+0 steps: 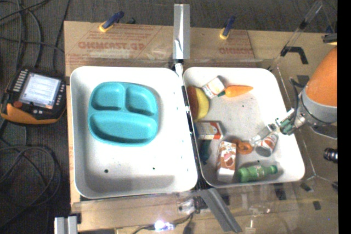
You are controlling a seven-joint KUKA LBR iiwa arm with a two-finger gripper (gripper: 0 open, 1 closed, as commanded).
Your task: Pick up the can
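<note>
Claw point(272, 130) low in the right bin point(274, 82), at the can point(267, 144).
Its grip is unclear; the can seems just beside the fingertips, above the green bottle point(256, 172).

Arm point(323, 90) cut off at right edge; fingers point(272, 130) too small to read.

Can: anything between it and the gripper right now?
Nothing visible. The gripper is right at the can, near the right bin's right wall. The orange toy and green bottle sit beside the can, not between.
</note>
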